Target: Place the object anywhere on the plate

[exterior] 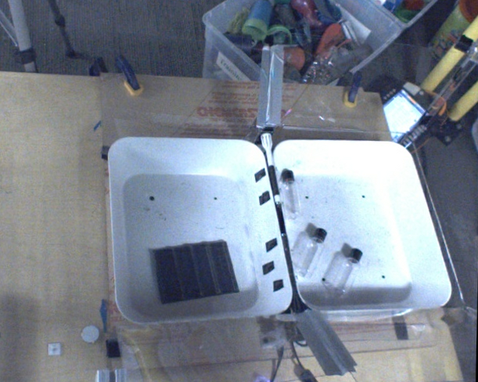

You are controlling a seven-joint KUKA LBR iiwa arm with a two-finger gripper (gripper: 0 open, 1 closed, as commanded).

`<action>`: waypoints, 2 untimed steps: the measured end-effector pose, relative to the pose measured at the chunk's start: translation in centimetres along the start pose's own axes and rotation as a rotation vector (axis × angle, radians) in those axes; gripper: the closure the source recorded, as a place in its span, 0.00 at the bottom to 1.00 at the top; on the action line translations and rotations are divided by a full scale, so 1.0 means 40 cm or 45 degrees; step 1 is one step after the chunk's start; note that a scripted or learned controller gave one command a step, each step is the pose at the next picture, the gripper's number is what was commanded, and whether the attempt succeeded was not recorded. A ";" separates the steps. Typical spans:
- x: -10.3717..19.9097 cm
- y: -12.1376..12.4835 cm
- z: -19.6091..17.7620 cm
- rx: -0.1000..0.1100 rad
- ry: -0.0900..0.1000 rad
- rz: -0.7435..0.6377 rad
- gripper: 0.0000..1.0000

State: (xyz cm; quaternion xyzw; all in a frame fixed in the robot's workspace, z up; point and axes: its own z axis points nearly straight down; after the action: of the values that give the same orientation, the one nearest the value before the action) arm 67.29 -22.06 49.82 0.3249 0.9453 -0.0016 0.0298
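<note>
A dark ribbed square plate (194, 271) lies flat in the left bin (138, 171), toward its front. Three small clear vials with black caps lie in the right bin (395, 192). One vial (289, 190) rests near the divider at the back left. A second vial (309, 247) lies near the middle left, and a third vial (340, 267) lies just right of it toward the front.
A clear tub of colourful toys (307, 28) stands behind the bins. A metal bar (267, 89) rises at the divider's far end. Blue clamps (131, 79) hold the bench sheet. Small parts (89, 334) lie at the front left.
</note>
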 end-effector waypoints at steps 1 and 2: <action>-0.003 0.002 -0.031 -0.003 -0.013 -0.001 1.00; -0.006 0.005 -0.062 -0.006 -0.027 -0.002 1.00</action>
State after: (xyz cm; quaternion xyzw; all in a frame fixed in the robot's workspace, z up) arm 67.45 -22.00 52.33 0.3239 0.9452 -0.0026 0.0405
